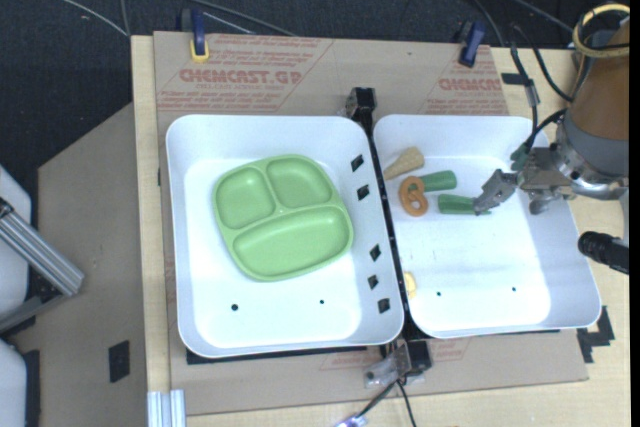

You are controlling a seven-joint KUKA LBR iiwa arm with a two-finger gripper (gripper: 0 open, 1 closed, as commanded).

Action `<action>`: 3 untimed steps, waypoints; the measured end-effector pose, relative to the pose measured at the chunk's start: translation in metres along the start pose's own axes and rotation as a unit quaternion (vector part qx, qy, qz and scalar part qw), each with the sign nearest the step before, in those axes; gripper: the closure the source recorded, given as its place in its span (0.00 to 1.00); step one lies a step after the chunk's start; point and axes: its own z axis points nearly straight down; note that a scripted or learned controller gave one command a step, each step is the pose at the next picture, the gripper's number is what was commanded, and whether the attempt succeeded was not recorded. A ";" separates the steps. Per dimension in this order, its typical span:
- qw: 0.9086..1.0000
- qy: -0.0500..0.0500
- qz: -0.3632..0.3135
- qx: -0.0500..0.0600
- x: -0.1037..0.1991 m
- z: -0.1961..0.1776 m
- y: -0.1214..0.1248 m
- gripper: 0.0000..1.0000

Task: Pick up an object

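Green block (455,205) seemingly touches one finger of the spread, empty hand (512,192).

Cardboard-topped bench (300,65) with two white bins (200,245) side by side.

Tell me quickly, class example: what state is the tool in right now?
Tool: over the right bin, fingertips next to the green cylinder; whether it is open or closed cannot be told, and nothing is visibly held.
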 end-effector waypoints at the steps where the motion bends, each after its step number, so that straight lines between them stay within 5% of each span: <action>1: 1.000 -0.001 -0.002 -0.007 0.000 -0.008 0.003 0.00; 3: 1.000 -0.001 -0.002 -0.006 -0.004 0.099 0.021 0.00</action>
